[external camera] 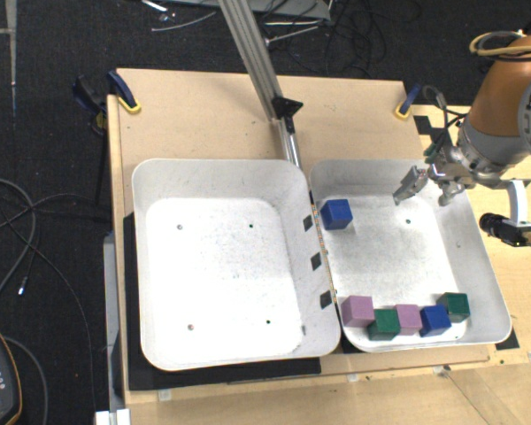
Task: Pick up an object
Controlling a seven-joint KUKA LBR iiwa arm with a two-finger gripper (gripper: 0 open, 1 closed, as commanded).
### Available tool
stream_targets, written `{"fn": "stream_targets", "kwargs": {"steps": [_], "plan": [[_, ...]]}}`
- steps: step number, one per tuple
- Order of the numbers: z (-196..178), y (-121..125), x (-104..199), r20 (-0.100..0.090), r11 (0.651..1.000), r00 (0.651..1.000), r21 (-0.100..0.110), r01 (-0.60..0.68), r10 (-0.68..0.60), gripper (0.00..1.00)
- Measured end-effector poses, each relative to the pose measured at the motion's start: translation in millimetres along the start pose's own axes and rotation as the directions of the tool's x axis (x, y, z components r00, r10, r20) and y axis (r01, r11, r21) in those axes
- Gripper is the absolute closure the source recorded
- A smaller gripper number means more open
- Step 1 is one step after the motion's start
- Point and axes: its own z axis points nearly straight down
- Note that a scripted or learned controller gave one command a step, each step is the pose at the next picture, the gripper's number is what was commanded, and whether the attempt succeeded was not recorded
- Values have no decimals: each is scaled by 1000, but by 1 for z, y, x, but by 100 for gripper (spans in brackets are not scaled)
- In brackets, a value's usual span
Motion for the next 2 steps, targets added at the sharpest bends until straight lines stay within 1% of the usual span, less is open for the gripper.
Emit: {"fn": "stream_targets", "kwargs": {"steps": [1,2], "plan": [[66,-57,-3,-2,1000,1000,-1,0,0,0],[-125,-61,-19,4,1000,1000,-15,4,-4,0]]}}
